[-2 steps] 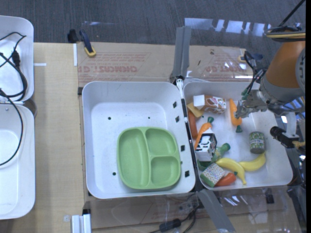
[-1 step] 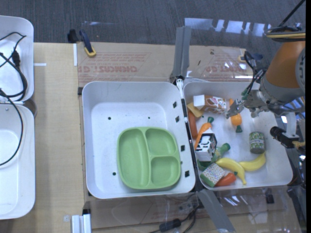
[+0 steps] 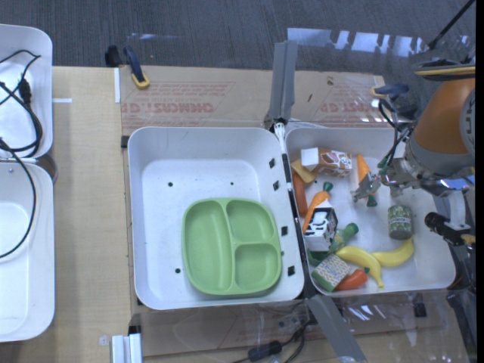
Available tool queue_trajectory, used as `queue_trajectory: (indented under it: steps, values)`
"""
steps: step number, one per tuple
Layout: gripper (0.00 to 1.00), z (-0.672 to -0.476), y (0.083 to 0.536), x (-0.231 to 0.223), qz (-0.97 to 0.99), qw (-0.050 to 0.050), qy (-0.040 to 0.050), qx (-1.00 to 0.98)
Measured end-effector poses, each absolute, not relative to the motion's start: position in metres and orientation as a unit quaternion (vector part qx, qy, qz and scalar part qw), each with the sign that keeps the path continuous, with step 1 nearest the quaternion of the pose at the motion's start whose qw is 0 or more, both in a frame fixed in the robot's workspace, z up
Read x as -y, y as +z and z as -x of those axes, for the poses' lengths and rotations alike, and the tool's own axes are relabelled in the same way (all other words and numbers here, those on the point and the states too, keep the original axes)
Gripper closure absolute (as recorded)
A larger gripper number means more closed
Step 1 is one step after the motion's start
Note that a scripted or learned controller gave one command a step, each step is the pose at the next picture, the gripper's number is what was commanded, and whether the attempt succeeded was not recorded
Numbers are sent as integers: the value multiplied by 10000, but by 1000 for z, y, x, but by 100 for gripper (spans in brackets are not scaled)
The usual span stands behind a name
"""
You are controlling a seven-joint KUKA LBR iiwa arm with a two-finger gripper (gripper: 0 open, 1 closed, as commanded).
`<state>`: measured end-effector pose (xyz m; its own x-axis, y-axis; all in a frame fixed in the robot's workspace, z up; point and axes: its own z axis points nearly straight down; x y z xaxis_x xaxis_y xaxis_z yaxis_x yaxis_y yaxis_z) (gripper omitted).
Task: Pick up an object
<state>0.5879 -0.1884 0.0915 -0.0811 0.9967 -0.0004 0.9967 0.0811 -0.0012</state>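
Two white bins on tan bench, dark carpet behind; hand fingers' state unclear.

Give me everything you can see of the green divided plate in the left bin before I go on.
The green plate is a pale green tray with rounded corners, looking like smooth matte plastic. Raised ridges split it into three compartments: one long section on its left, two smaller ones on its right. It lies flat and face up on the floor of the left bin, toward the near right corner, turned slightly off square. Nothing rests in it. Its right edge sits close to the bin wall; contact cannot be judged.
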Motion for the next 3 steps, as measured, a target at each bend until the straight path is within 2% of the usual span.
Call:
queue_trajectory:
  steps: [1, 2, 3]
  values:
    - [100, -587, 100, 190, 6791, 11, 12, 7340]
    - [100, -601, 89, 204, 6716, 62, 38, 7409]
    - [100, -640, 198, 187, 8222, 107, 101, 5690]
